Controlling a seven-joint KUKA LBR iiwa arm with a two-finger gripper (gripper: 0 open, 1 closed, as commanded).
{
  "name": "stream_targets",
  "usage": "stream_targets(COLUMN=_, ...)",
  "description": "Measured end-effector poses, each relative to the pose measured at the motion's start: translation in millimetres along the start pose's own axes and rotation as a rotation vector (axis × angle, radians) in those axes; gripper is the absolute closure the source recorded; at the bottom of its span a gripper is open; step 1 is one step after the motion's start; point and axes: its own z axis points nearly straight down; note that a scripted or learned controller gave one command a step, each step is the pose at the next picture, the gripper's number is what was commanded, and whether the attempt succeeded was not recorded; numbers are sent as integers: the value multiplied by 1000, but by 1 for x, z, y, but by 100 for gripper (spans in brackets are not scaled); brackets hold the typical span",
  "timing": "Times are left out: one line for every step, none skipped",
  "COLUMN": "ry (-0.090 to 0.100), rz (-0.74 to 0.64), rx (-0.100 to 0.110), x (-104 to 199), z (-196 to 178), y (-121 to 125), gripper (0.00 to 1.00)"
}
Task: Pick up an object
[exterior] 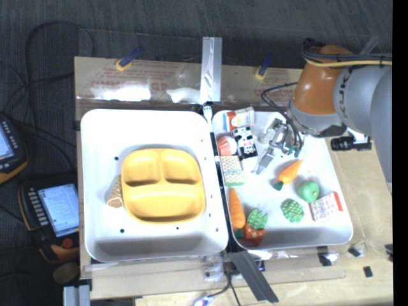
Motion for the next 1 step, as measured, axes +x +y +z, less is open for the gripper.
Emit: stream_targets(ry=0, rz=168, rx=-6, x=70, z=-2, y=0, gripper=0)
